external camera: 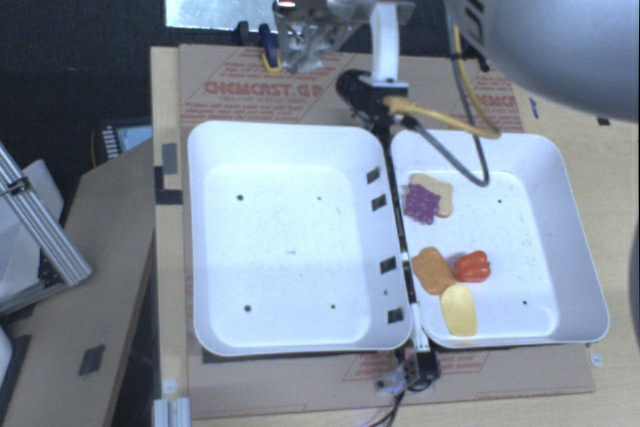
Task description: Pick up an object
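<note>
Grey KUKA arm [540, 5], closest to the lens, reaches in from the right, its gripper [305, 50] hanging above the brown worktop [250, 85] behind the two white bins; whether the gripper is spread or pressed together cannot be told. Four small objects lie in the right bin [560, 245], near its left wall: a purple grape cluster [421, 204] resting on a tan piece [434, 189], an orange slice [433, 270], a red pepper [472, 266] just beside it, and a yellow piece [459, 309] in front. Nearby, the left bin [280, 245] sits alongside.
</note>
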Motion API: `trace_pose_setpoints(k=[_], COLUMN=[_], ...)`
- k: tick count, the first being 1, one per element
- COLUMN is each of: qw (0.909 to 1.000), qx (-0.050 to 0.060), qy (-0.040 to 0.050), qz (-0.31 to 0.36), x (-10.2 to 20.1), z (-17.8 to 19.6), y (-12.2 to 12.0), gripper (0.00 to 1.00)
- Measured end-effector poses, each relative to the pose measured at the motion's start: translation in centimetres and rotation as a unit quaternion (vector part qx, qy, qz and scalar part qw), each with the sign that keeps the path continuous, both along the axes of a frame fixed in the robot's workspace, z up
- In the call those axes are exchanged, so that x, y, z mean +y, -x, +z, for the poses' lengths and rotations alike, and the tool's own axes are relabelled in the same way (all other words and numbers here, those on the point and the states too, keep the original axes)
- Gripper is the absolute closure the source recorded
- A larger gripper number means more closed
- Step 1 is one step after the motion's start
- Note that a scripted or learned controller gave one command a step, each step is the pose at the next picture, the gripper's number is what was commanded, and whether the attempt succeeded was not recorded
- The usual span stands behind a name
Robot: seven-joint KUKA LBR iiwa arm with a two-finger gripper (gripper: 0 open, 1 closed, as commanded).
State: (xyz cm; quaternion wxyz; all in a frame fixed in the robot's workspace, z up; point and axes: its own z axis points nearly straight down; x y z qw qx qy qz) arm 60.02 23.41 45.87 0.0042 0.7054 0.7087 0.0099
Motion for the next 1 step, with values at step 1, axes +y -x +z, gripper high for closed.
trace_pose_setpoints(k=[1], qw=[1.0], qx=[0.004], qy=[0.0018], qz=[0.0], x=[0.0], z=[8.26], y=[-2.7], gripper=[1.0])
